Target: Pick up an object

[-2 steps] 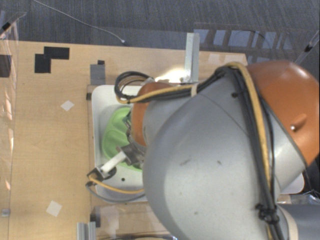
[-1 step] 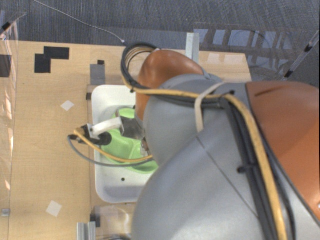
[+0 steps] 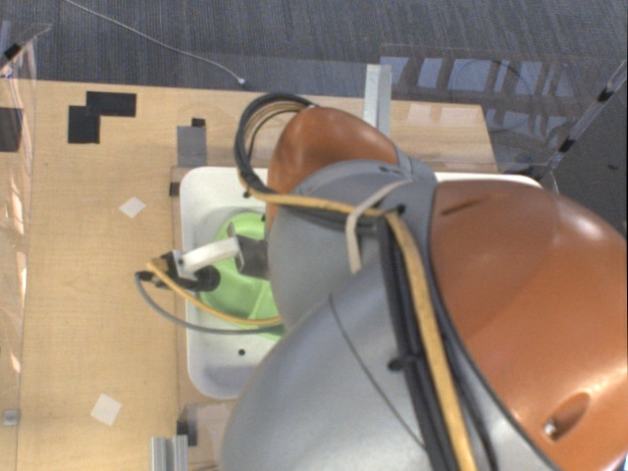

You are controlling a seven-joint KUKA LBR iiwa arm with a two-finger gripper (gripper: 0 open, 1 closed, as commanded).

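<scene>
a grey and orange arm [image 3: 392, 312] reaches down into a white bin [image 3: 199, 196], its hand [image 3: 253, 254] close over a bright green object [image 3: 245, 300] lying there, likely lining up a grasp. the arm's bulk hides whether the hand is apart or together.

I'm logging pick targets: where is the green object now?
In the camera view, the green object lies in the white bin left of centre, its right part hidden under the grey arm reaching over it.

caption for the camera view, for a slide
Grey-and-orange arm leans over a white bin holding a bright green object, on a pale wooden bench.
</scene>
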